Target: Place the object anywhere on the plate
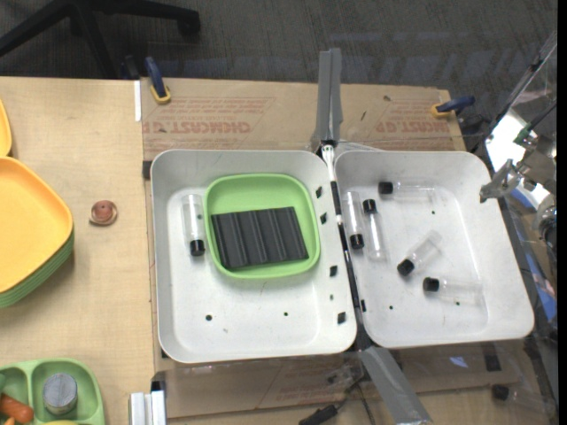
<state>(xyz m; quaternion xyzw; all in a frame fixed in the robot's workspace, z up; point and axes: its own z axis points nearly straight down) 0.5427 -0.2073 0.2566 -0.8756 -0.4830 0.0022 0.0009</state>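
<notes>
We see a clear vial (192,224) with a black cap lying in the left bin (177,326), just beside the green plate (259,193) at its nine o'clock. A dark ridged pad (260,236) sits on the plate. Five more vials (418,255) lie scattered in the right bin (496,317).

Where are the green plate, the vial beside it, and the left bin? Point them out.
green plate (259,189): camera view, bare upper rim.
vial (192,223): camera view, middle of its clear body.
left bin (257,326): camera view, bare floor.
</notes>
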